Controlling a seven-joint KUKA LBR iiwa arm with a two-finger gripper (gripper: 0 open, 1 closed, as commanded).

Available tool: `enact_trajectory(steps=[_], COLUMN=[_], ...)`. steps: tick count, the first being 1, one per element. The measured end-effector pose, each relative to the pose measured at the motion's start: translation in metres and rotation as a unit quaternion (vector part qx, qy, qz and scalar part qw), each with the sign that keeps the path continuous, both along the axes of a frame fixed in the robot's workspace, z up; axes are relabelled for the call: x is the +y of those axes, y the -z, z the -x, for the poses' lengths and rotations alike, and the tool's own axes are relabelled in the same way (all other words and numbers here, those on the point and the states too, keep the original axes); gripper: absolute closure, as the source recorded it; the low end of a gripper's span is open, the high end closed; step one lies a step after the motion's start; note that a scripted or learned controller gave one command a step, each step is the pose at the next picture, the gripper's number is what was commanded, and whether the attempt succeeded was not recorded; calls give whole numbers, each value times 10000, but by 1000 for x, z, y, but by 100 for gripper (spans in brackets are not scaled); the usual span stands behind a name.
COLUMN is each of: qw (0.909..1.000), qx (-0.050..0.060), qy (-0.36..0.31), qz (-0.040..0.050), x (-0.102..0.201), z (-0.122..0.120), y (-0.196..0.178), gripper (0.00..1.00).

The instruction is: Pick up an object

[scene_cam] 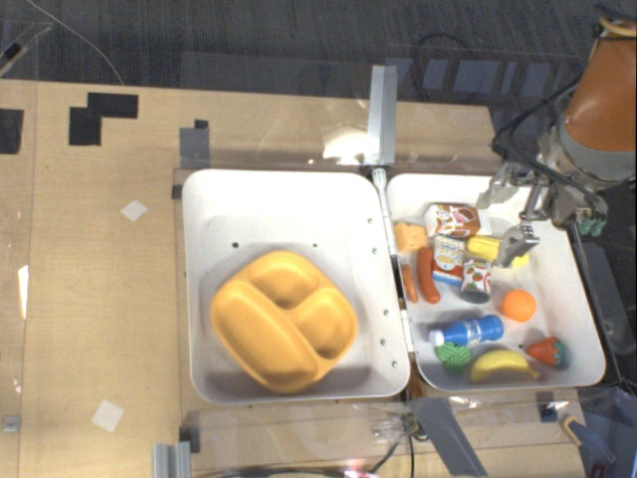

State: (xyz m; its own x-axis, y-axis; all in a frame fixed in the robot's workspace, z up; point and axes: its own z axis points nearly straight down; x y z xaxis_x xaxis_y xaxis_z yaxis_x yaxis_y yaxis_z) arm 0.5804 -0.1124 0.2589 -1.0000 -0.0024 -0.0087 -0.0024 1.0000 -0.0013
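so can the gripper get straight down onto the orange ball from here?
Probably yes. The orange ball lies uncovered in the right bin, slightly apart from its neighbours, and the gripper hangs just above and behind it.

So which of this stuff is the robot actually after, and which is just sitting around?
Part of the job:
end effector
right bin with the small items: banana, orange ball, blue bottle, sausage, strawberry

Just lying about:
left bin
yellow divided tray inside it
black shapes on the bench
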Motion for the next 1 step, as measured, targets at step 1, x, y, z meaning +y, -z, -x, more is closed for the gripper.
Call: enact_trajectory(steps=[1], qw=[9961], qx=[28], qy=[882], qz=[-29], x=[101], z=[-9], y=[75], gripper=[0])
